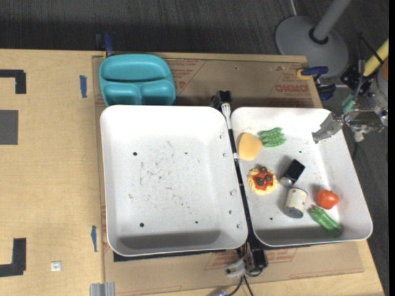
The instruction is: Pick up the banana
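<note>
No clear banana shape is seen; the nearest candidate is a yellow rounded piece (249,145) in the right bin (345,165), lying just beside the wall shared with the left bin (166,171) and near a green toy (271,137). I judge it to be a light, stiff and smooth toy, so it may slip; it is best taken across its narrow width. The gripper (324,132) hangs tilted over the bin's far right corner, well apart from the piece. Whether it is open or closed I cannot tell.
</note>
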Available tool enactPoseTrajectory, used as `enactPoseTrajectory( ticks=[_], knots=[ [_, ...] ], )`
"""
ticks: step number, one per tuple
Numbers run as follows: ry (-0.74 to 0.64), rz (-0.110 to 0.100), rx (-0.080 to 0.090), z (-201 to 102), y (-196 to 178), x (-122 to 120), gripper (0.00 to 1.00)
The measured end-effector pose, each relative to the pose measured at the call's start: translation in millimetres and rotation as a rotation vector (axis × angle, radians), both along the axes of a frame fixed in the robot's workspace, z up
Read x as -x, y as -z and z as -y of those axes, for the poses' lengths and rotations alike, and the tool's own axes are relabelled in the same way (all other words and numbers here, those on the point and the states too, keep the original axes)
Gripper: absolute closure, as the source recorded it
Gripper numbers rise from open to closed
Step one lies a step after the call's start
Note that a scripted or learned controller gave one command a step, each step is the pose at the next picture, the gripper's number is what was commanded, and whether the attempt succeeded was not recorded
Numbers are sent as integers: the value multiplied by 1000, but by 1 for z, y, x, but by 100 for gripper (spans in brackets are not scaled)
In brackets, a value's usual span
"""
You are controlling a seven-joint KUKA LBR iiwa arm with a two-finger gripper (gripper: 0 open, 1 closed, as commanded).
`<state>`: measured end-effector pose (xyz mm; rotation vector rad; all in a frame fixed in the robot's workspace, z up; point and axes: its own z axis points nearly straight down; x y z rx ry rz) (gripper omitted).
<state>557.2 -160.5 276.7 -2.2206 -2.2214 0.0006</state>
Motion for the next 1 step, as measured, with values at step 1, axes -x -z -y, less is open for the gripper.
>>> enactPoseTrajectory(
  ticks=[1],
  knots=[
    [-232,0,-1,-61,117,33,0]
  ],
)
